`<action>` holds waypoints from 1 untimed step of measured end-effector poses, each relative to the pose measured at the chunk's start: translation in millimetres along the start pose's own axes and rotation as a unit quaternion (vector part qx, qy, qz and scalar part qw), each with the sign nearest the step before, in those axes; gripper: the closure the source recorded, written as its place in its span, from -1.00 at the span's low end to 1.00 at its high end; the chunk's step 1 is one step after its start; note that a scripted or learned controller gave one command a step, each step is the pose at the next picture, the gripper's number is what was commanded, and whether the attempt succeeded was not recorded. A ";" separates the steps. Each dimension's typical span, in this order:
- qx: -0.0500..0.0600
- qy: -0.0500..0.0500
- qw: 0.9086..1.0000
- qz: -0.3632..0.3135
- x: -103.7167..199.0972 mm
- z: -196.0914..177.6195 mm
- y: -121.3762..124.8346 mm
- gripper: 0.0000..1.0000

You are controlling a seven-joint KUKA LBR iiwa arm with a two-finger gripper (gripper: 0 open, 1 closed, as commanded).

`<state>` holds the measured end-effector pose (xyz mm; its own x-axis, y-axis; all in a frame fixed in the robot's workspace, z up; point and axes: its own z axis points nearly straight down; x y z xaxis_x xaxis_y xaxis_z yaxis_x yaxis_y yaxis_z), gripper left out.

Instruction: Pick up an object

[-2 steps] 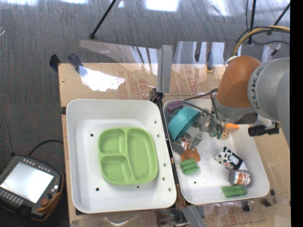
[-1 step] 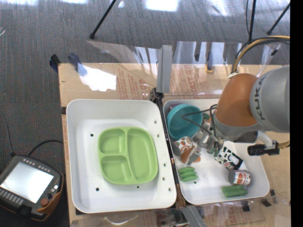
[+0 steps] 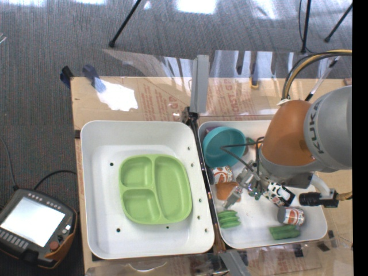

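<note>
Right now I have the jaws point(image 3: 234, 198) low in the right bin point(image 3: 313, 234), and I can't tell how wide they stand. An orange-brown object point(image 3: 224, 190) lies just left of them, touching or nearly; green pieces point(image 3: 229, 218) sit just below.

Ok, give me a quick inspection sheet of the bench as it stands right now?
Surface: two white bins side by side, left bin and right bin, on a brown bench.
Job's things: right bin holds a teal bowl, two small cans, an orange piece and green pieces.
Clutter: green divided plate in the left bin.
Gripper: gripper low over the right bin, beside the orange piece; grasp not readable.
Cables: hoses arching behind the arm.
Surroundings: teach pendant on the floor, stand legs behind.
</note>
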<state>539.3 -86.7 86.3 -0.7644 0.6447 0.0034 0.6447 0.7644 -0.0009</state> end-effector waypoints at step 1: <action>0.000 0.000 1.000 -0.002 -0.6 -9.8 0.8 1.00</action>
<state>540.4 -86.4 96.1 -0.7675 0.6410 0.0029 0.6410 0.7675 -0.0004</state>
